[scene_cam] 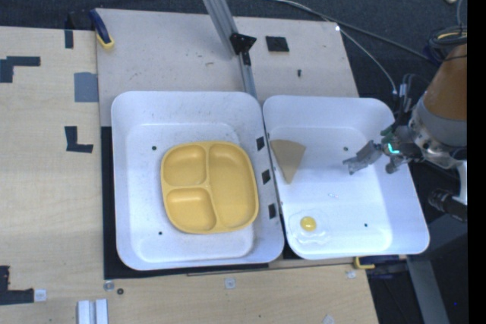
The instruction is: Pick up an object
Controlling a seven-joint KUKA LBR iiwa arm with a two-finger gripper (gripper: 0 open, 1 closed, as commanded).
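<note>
Left bin point(129, 163) has a yellow divided plate point(209, 187) sitting in it, while the right bin point(395, 209) holds a tan wedge-shaped piece point(288, 157) up against its left wall and a little fried egg toy point(308, 224) near the front edge. The gripper point(363, 158) hangs over the right side of the right bin, well apart from both, nothing between its fingers, and honestly I can't tell if they're spread or closed.

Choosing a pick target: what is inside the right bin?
The right bin holds a tan wedge near its left wall and a fried-egg toy at the front. The tool hovers over it, hiding a small patch.
</note>
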